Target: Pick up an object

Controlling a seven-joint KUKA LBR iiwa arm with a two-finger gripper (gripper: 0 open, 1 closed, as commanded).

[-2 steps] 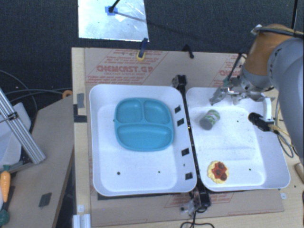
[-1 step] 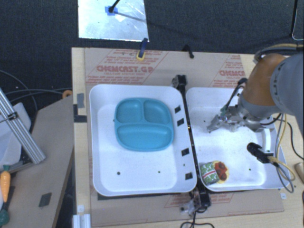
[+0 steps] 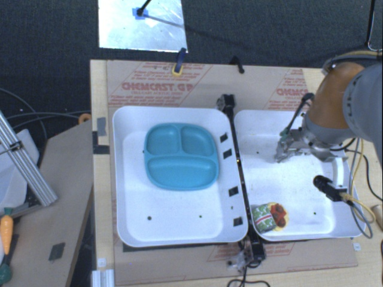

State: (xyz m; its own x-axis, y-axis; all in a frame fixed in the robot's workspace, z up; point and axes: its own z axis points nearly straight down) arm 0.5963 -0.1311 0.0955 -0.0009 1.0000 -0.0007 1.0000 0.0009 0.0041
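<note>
Around the bench [image 3: 197,76] we see dark carpet, a shiny metal sheet beyond its far edge, and cables at the left. Two white bins sit side by side; the left bin [image 3: 131,220] carries a blue divided plate [image 3: 181,156]. In the right bin [image 3: 299,220], at its near-left corner, lies a small printed packet [image 3: 269,216]. We judge it light, soft and crinkly, best pinched across its middle. The end effector [image 3: 286,149] hangs over the right bin's far part, well apart from the packet; how it is set we cannot tell.
</note>
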